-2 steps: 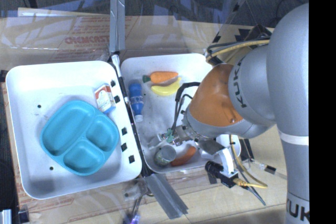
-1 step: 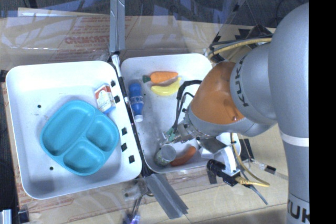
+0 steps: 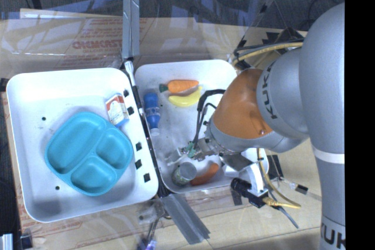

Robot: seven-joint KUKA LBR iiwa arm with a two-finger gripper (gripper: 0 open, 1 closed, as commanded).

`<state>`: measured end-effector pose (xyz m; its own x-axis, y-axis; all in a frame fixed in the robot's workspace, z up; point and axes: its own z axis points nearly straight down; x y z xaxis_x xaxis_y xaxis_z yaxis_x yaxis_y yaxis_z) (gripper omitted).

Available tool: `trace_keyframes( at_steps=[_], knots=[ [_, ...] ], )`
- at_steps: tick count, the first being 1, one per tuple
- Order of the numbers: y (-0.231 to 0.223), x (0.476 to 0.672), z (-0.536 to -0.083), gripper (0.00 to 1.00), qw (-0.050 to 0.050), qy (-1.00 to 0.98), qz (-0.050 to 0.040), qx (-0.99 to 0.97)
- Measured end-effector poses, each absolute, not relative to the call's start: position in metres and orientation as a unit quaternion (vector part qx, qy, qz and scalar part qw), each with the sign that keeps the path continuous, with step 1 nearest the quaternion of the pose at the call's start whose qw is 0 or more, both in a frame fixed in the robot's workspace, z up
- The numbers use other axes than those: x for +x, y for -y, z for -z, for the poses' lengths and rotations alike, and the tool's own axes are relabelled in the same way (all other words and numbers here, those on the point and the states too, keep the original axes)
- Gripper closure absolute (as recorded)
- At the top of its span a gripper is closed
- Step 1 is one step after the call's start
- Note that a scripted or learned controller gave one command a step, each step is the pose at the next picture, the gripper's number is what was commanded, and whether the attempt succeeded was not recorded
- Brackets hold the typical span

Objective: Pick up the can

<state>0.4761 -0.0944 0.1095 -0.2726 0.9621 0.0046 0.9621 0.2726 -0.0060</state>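
Two shallow white bins are set side by side on the wooden bench. In the left bin a big light-blue plastic plate with three parts is seen, and a small red and white carton is laid just beside its top edge. In the right bin an orange carrot toy is laid at the far end, touching a yellow banana toy just below it. A clear bottle with a blue label is laid along the left wall. The small silver metal can is found at the near end of the right bin, on its side with its round end facing up. A red-orange sausage-shaped toy is laid just beside it on the right. The grey arm with the orange band is reached into the right bin, and the pincer is seen just above the can. How far it is open cannot be told.
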Motion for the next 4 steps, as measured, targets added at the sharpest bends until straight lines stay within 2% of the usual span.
trace_keyframes(
  at_steps=[1, 2, 3, 4],
  knots=[
    [0.095, 0.476, -0.091, 0.00, 0.003, 0.838, -0.0003, -0.546],
    [0.111, 0.490, -0.092, 0.00, 0.001, 0.728, 0.0000, -0.685],
    [0.093, 0.476, -0.091, 0.00, 0.003, 0.773, -0.0005, -0.635],
    [0.114, 0.476, -0.099, 0.00, 0.001, 0.681, -0.0008, -0.733]
  ],
)
